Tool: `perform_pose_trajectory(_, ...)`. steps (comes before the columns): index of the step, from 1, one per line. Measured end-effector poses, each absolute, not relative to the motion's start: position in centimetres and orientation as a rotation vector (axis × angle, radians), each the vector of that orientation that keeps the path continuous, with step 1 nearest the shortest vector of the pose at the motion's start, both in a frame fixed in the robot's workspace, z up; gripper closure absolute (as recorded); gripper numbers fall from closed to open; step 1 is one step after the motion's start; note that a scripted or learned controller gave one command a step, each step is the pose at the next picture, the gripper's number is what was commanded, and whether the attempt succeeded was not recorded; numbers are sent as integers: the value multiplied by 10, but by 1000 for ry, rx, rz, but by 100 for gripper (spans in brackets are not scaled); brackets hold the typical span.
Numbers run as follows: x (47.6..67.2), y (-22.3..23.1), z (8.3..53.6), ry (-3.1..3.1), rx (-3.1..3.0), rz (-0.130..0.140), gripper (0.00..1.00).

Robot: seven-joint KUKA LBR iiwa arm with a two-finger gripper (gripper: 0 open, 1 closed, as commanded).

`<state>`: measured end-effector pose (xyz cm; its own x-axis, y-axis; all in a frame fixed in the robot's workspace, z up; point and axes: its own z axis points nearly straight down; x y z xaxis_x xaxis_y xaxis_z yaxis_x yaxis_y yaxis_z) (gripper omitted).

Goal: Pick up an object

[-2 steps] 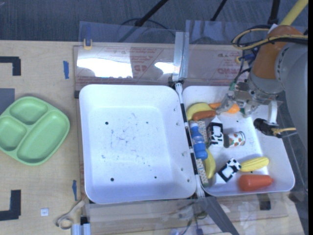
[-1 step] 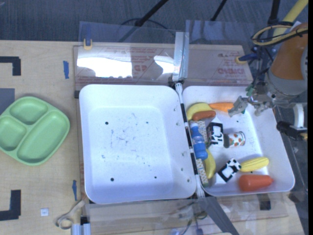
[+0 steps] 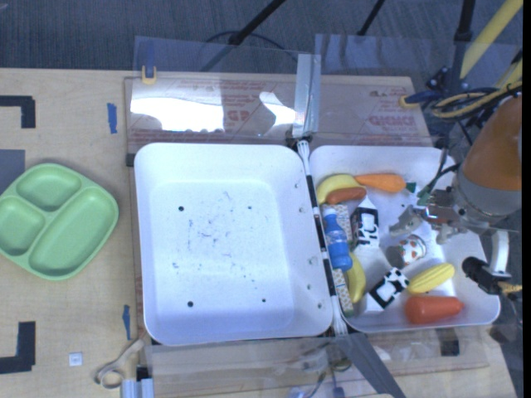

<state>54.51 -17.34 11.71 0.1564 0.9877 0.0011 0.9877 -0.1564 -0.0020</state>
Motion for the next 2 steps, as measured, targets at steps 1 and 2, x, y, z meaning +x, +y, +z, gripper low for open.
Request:
perform_pose_trajectory(1,519,-106,89,-2255,-2212,-3,0)
perform_pose_trajectory(2,521,-101,99,-2257,-2204,-11,100)
